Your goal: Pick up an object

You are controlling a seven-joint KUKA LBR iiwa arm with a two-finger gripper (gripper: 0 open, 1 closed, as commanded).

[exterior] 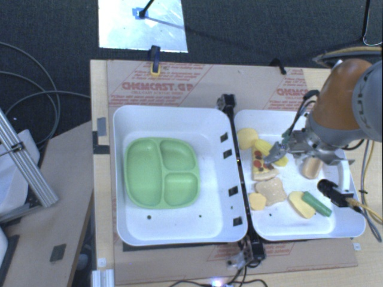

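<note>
1. Arm (350, 97) reaches in from the right, its wrist bent down over the right bin (353, 223).
2. Gripper (276, 154) sits low at the pizza slice (262, 169); whether the claw is open or closed cannot be told.
3. Toy foods lie around it: yellow lemon (247, 137), tan bread (271, 190), green stick (316, 203).
4. Left bin (137, 121) holds a glossy green divided plate (161, 172).

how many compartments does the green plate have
3. The green divided plate in the left bin has one long compartment on its left side, one at upper right, one at lower right.
</note>
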